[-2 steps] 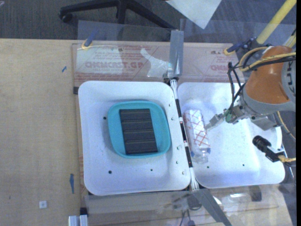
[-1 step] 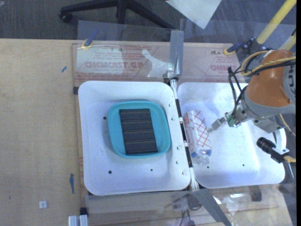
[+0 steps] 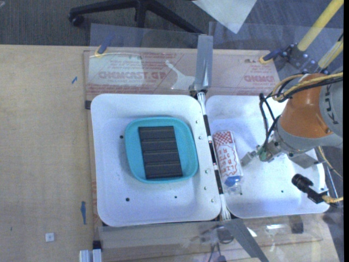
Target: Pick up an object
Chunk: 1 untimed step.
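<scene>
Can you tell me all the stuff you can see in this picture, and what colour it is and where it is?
left bin: 1, white, middle of the bench
right bin: 1, white, beside the left bin, on its right
tray: 1, light blue with rounded corners, in the left bin
ridged block: 1, dark grey, lying on the tray
bottle: 1, red and white label with a clear end, lying on its side at the left edge of the right bin
bench: 1, tan wood, under both bins
office chair base: 1, black, on the floor at the top
arm: 1, grey with an orange band, over the right bin
gripper: 1, grey, low over the right bin, right of the bottle
</scene>
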Tool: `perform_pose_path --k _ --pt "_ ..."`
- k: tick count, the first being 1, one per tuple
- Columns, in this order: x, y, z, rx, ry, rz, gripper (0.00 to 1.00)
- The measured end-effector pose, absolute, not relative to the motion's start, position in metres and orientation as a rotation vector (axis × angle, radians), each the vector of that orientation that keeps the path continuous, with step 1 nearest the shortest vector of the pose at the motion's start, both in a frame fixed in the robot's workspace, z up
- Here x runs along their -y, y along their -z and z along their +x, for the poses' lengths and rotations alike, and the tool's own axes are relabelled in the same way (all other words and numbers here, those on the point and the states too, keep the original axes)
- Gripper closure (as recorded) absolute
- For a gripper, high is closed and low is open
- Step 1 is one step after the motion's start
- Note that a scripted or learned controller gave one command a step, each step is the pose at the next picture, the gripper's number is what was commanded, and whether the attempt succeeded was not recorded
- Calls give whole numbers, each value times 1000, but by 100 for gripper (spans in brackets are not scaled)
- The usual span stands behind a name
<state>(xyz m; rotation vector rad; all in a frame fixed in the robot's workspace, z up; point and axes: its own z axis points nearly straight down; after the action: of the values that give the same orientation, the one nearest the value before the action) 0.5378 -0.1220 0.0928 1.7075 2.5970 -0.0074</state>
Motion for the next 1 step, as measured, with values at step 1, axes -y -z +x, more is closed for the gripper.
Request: perform_pose_path --k 1 --pt "122 -93 538 -2597 7 1708 0"
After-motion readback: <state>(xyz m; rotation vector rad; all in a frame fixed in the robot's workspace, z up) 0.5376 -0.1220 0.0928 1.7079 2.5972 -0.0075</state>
